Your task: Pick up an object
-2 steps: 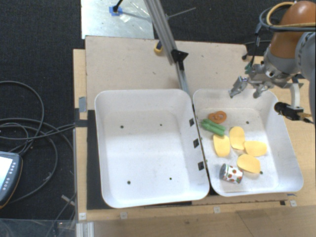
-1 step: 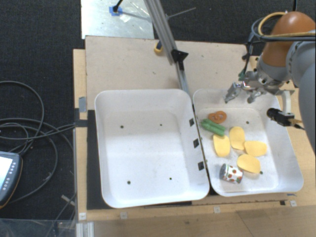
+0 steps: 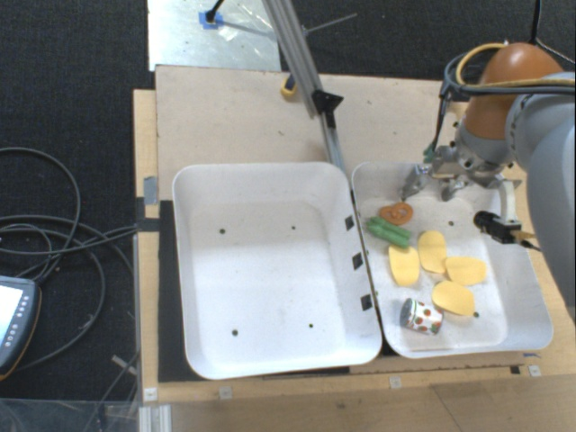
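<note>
Bright, even overhead light washes out the two white bins (image 3: 270,268), whose walls show little shading. Glare streaks the metal sheet (image 3: 211,21) at top. Shadows are faint and soft. The whole picture is slightly soft and grainy.

No legible text, labels, brand names, numerals or signs. Small can (image 3: 420,316), lying in right bin (image 3: 531,322): white wrap w/ red and green blotches, a printed pattern perhaps, but too small to resolve into letters. Handheld device (image 3: 13,318) at left edge: lit screen, pale glare, no characters distinguishable. Blue patch (image 3: 211,18) on metal sheet (image 3: 184,34) at top: plain colour, no marking seen. Black tabs (image 3: 357,261) along left bin (image 3: 270,174) wall: unmarked. Yellow pieces (image 3: 432,250), green piece (image 3: 389,233), brown piece (image 3: 396,212): no print visible on any.
</note>
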